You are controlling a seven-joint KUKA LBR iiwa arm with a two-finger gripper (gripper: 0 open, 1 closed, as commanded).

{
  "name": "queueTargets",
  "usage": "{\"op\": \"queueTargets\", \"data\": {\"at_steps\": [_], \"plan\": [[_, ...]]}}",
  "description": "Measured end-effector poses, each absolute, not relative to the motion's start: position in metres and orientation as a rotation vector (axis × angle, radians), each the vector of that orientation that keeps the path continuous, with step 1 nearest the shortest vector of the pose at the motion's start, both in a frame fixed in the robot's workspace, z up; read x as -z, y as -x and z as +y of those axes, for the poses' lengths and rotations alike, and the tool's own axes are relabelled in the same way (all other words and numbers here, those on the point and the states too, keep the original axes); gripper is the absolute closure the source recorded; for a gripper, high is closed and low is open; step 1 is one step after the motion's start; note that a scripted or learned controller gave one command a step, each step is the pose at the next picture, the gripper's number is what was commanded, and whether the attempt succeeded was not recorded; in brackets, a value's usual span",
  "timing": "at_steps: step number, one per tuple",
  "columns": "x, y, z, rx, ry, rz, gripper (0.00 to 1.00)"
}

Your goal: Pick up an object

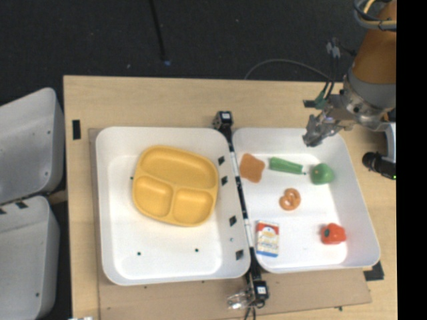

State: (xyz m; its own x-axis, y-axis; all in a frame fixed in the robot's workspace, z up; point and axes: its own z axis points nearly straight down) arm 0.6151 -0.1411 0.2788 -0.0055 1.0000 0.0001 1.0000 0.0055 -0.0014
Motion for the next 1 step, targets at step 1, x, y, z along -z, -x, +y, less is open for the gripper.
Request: {"op": "queueTargets", "data": {"at_steps": [1], "plan": [[-0.2619,-0.6197,-0.0947,-0.006,2.213,-2.225,1.00]]}}
